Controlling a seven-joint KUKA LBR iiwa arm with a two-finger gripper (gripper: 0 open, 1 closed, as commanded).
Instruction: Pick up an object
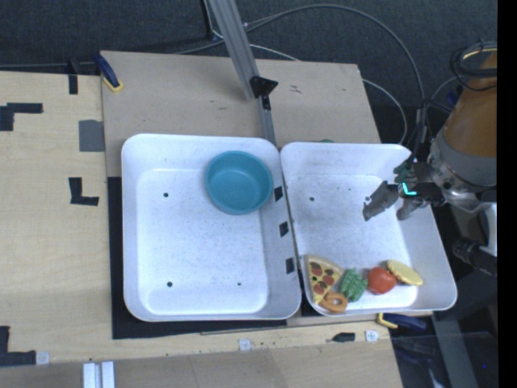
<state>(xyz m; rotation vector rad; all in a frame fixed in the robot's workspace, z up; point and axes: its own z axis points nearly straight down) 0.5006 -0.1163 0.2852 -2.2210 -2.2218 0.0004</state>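
The tool hangs with fingers apart over the right bin, while the tomato, near its front edge, looks light, smooth and best gripped across its middle.

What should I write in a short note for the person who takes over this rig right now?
Pincer: open, holding nothing, above the right bin, near its right wall.
Things: pizza slice, green toy, red tomato and yellow piece lie along the right bin's near edge. Blue bowl sits in the left bin.
Done: nothing picked.
Left: descend, grasp one object, lift.
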